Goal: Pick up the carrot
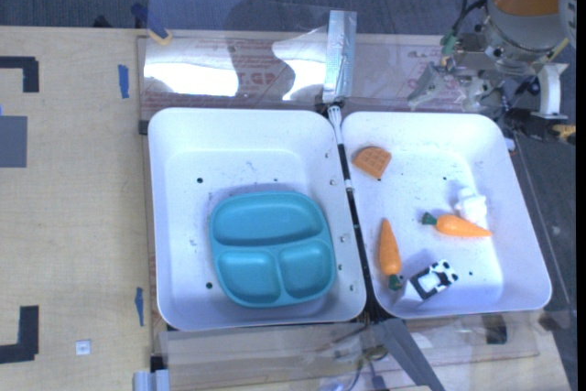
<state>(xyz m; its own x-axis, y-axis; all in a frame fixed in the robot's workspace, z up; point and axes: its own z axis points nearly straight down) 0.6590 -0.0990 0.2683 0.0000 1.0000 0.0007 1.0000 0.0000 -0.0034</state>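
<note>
Beyond the far rim of the right bin [412, 128], the gripper [472, 80] is hovering among cables; whether it is released or clenched cannot be told. Two carrots are lying inside this bin. The right-wall carrot [461, 227] is pointing crosswise, beside a small white object [472, 204] that is hard to identify. The left-wall carrot [389, 249] is pointing toward the front rim, just beside a black-and-white toy [432, 279]. Both are lying frontward of the gripper, the right-wall carrot nearer.

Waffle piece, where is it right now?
In the camera view the waffle piece lies in the right bin, at its upper left, close to the divider between the bins. The nearest carrot lies below it, apart.
</note>
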